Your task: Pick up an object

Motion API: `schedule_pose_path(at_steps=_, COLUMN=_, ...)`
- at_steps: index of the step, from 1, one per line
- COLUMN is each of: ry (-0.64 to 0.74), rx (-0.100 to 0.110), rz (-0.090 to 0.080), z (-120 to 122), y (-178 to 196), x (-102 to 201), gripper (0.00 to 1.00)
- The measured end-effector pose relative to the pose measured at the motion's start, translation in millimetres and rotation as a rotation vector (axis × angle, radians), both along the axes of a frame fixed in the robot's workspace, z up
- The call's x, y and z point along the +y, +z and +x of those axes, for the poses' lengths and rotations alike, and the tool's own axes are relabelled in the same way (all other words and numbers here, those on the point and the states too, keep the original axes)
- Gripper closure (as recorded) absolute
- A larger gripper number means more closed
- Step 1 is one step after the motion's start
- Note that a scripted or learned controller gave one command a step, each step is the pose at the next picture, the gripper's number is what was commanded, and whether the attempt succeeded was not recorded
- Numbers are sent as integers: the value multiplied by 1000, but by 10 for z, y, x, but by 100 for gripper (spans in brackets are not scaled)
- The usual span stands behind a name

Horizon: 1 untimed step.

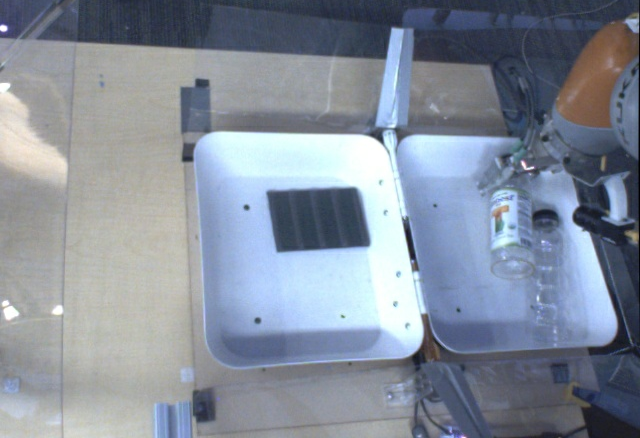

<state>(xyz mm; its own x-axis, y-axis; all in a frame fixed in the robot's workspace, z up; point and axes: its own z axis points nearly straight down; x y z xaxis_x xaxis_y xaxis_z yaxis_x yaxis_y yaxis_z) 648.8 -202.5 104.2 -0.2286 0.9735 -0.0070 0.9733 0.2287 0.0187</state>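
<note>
- Two white bins sit on the counter [120,226]: left bin [225,326] carries a dark ridged pad [318,219]; right bin [440,316] carries a clear bottle [511,231], lying lengthwise.
- Gripper [520,164] is seen near the bottle's cap end; jaw state cannot be told.
- Grasp is best taken across the bottle body, since clear plastic likely slips.

The clear bottle [511,236] in the right bin [450,256] carries a white label with orange and green marks. Its print is too small to read. No other lettering can be made out.
</note>
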Motion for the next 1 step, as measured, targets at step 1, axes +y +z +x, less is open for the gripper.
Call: schedule_pose_path(at_steps=1, ry=87, rx=11, rz=1, z=36, y=722, x=1026, gripper=100)
